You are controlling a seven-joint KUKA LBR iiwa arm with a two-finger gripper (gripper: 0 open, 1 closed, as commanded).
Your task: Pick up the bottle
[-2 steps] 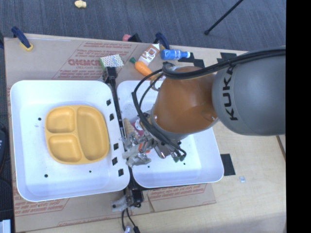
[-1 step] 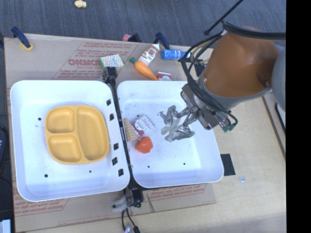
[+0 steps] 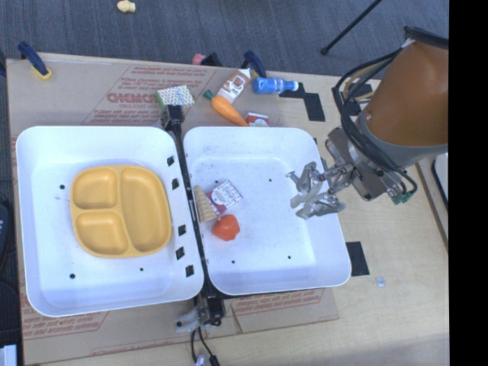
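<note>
- Camera view: metal two-finger gripper [image 3: 310,191] hovers over the right white bin [image 3: 259,277], fingers spread, holding nothing.
- Small blue plastic bottle [image 3: 272,86] lies outside on the cardboard, at the gripper's 11 o'clock.

A robotics lab: a cardboard-covered bench [image 3: 91,90] holds two white bins [image 3: 30,204], beside a grey carpeted floor [image 3: 229,14].

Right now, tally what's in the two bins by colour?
Yellow: 1, divided plate, left bin
Red: 1, tomato-like piece, right bin
Red-and-white: 1, small packet
Tan: 1, cone
Total: 4
</note>
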